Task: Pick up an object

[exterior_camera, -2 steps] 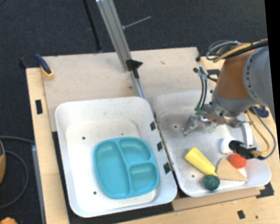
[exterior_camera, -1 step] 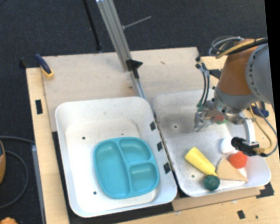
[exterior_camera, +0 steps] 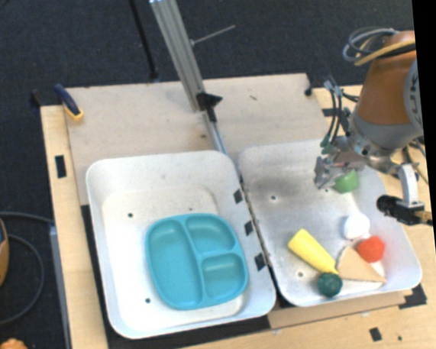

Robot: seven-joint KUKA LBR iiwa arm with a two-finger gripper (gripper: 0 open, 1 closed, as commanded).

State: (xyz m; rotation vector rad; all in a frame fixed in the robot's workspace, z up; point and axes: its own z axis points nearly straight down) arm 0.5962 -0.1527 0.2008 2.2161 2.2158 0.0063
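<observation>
A: Progress check?

B: Early to middle, by the look of it. Gripper [exterior_camera: 332, 168] low over the right bin [exterior_camera: 278, 164], far corner, right against a small green object [exterior_camera: 347, 182]. Touching or merely beside, hard to say.

A: Holding it?

B: Cannot tell. Too small and blurred to judge open or closed. Nothing plainly clamped, nothing visibly lifted. Green object apparently resting on the bin floor, partly hidden under the wrist.

A: Other candidates?

B: Same bin, near end: yellow piece [exterior_camera: 311, 250], white ball [exterior_camera: 355, 226], red ball [exterior_camera: 372, 249], tan wedge [exterior_camera: 357, 267], dark green ball [exterior_camera: 329, 284]. All well apart from the gripper. Left bin [exterior_camera: 112, 188] carrying a blue divided tray [exterior_camera: 196, 259].

A: Left to do?

B: Probably everything that counts: secure grasp, then lift clear of the bin.
</observation>
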